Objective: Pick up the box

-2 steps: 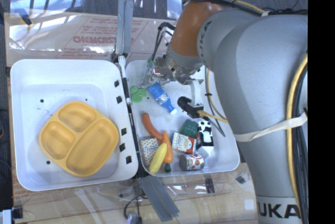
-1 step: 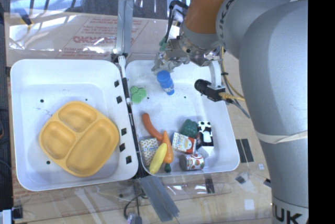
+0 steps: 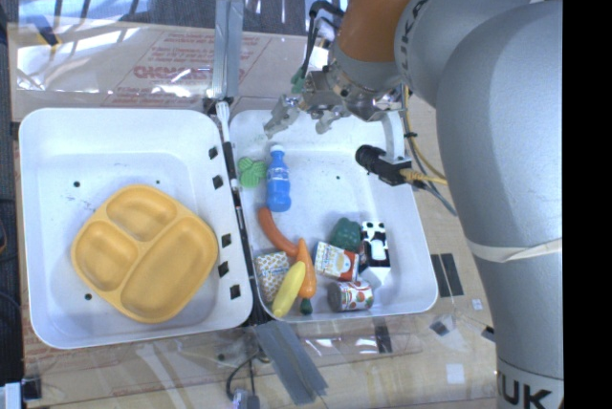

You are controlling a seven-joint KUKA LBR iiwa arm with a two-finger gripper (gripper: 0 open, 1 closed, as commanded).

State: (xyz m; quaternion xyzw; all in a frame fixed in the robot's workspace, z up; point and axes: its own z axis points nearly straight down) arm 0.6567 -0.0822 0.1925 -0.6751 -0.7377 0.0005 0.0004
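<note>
Hand (image 3: 304, 114) above bin (image 3: 402, 235) — box (image 3: 335, 260) below

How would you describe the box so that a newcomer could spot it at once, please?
Look in the right-hand white bin, at the cluster along its near edge. The small carton box lies there between the carrot and the can; it alone has flat printed orange-and-white faces.

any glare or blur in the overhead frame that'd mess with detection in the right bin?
Camera view: glare streaks on the clear sheet behind the bins; the right bin is evenly lit, with soft shadow under the arm. The small box and blue bottle are fairly sharp; the gripper looks slightly soft, its fingers hard to resolve.
</note>
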